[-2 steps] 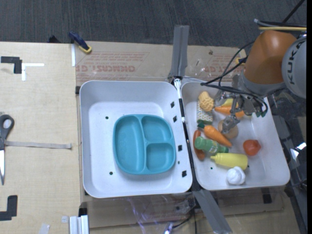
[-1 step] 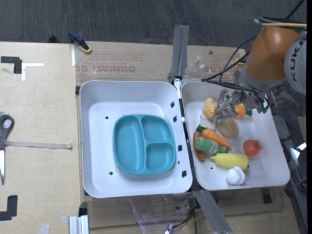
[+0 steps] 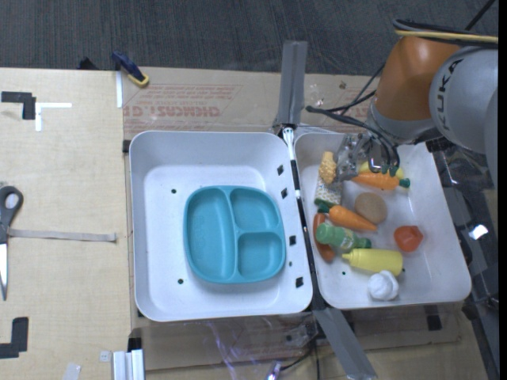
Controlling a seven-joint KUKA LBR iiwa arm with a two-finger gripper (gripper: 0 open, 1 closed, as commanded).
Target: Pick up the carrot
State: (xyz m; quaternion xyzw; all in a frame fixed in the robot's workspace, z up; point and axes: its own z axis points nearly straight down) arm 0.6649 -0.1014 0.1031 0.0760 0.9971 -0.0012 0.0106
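Two toy carrots lie in the right bin (image 3: pixel 444 212). One carrot (image 3: pixel 377 181) lies crosswise near the bin's back, its green top pointing right. The other carrot (image 3: pixel 353 218) lies slanted in the middle, its green top to the upper left. My gripper (image 3: pixel 363 158) hangs low over the back of this bin, just above and behind the crosswise carrot and next to a corn cob (image 3: pixel 327 166). Nothing is visibly lifted.
Around the carrots lie a brown round piece (image 3: pixel 370 207), a red tomato (image 3: pixel 408 237), a yellow bottle (image 3: pixel 375 260), a green piece (image 3: pixel 342 237) and a white piece (image 3: pixel 384 286). The left bin (image 3: pixel 150 212) holds a teal divided plate (image 3: pixel 235 234). Scissors (image 3: pixel 6 212) lie at the far left.
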